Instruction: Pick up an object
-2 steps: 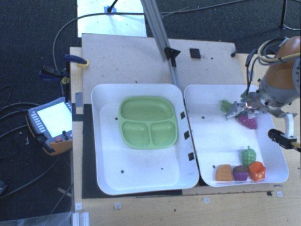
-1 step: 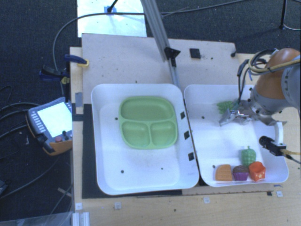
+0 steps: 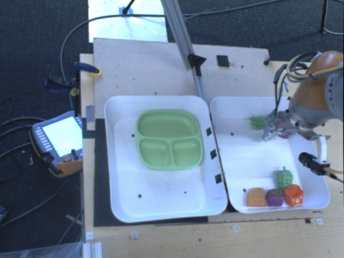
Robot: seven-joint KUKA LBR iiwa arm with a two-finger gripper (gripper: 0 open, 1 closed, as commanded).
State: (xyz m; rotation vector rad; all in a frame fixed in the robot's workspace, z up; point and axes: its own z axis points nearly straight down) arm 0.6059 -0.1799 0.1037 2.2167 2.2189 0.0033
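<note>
Two shallow white bins are seen side by side on the bench. In the left bin (image 3: 123, 198) a green divided plate (image 3: 170, 139) is laid flat, toward the far half. In the right bin (image 3: 236, 160) four small objects are gathered along the near edge: an orange block (image 3: 256, 197), a purple piece (image 3: 274, 197) just beside it, a red-orange piece (image 3: 293, 195) at the corner, and a green pepper-like toy (image 3: 284, 176) just behind these. A leafy green item (image 3: 259, 122) is found near the far side of the same bin. The gripper (image 3: 275, 129) is lowered just beside this leafy item, at its right; contact cannot be confirmed, and how the gripper is set cannot be told from the slanted view. A handheld pendant (image 3: 58, 142) is seen on the floor at the left.
</note>
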